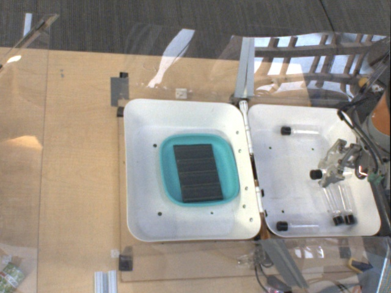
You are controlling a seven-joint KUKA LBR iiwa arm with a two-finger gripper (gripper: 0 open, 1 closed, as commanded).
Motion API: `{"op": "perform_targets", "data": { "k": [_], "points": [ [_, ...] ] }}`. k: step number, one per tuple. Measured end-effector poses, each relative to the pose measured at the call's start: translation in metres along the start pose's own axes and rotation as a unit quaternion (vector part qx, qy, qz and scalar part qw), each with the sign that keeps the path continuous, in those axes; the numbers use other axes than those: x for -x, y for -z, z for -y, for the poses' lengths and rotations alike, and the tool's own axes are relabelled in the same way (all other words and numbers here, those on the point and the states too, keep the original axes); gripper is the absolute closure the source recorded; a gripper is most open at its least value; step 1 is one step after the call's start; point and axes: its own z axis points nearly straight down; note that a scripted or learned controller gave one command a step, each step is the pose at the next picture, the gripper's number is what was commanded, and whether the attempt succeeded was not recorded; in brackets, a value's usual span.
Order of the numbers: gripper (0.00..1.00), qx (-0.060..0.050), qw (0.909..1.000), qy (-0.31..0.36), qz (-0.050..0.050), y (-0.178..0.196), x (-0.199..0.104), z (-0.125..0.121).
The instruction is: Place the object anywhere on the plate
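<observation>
A teal square plate [167,163] sits in the middle of the left bin [140,218]. A dark grey ribbed rectangular slab [197,173] lies flat on the plate. My gripper [333,171] hangs over the right bin [293,194], near its right side, well away from the plate. A small black cap [315,174] sits right at the gripper's left tip, and I cannot tell whether it is being held.
The right bin holds clear tubes with black caps: one at the upper left [285,130], one at the lower left [281,226] and a pair at the lower right [342,218]. A narrow ridge [252,163] separates the two bins.
</observation>
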Motion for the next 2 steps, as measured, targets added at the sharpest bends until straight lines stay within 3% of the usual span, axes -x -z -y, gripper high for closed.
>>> {"op": "perform_targets", "data": {
  "k": [1,2],
  "points": [
    [1.0,0.0,1.0,0.004,-0.002,-0.04,0.035,-0.065],
    [1.0,0.001,0.9999,-0.01,-0.001,-0.023,0.017,-0.141]
  ]
}}
